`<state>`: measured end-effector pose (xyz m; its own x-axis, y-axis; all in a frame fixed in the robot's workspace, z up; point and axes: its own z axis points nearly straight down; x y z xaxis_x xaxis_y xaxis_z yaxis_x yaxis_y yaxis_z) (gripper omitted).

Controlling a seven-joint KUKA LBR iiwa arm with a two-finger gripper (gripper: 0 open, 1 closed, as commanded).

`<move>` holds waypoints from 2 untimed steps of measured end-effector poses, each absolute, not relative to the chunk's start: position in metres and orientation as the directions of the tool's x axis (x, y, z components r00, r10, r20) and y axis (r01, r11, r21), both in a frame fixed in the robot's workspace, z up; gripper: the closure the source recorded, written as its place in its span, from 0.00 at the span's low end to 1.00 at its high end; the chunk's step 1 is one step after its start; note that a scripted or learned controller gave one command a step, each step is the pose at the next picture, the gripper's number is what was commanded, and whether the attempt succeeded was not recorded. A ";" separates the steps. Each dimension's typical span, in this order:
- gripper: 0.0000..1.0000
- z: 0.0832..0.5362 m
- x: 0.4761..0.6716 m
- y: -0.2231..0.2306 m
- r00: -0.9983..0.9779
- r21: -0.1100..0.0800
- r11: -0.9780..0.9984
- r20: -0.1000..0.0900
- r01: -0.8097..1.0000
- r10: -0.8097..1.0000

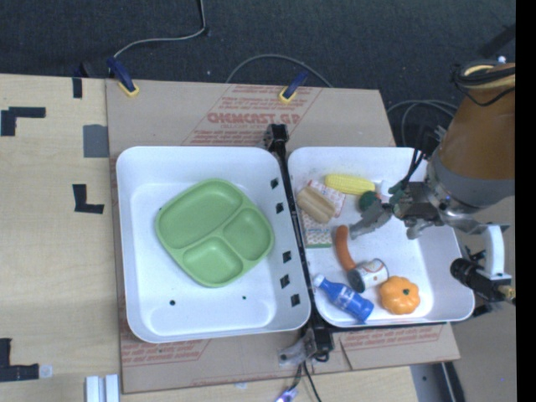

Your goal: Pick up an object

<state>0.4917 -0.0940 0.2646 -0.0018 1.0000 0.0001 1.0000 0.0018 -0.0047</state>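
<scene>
Camera view: sausage (343, 247) lengthwise near-to-far, just beside jaws (366, 222).

Glossy plastic bins (138, 224), matt green tray (215, 233)

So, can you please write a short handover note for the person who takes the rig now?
End effector: low over the right bin, nothing seen held.
Right bin holds corn, hot dog bun, sausage, blue bottle, orange pumpkin.
Left bin holds the green divided plate.
Done: nothing picked up yet.
Left: grasp one object and lift it.
</scene>
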 end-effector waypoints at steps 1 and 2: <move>0.00 0.172 0.483 -0.098 -0.001 -0.008 0.001 0.002 1.000 1.000; 0.00 0.106 0.491 -0.095 0.000 -0.006 0.000 0.002 1.000 1.000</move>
<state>0.4914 -0.0951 0.1058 -0.0004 1.0000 0.0019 1.0000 0.0004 -0.0057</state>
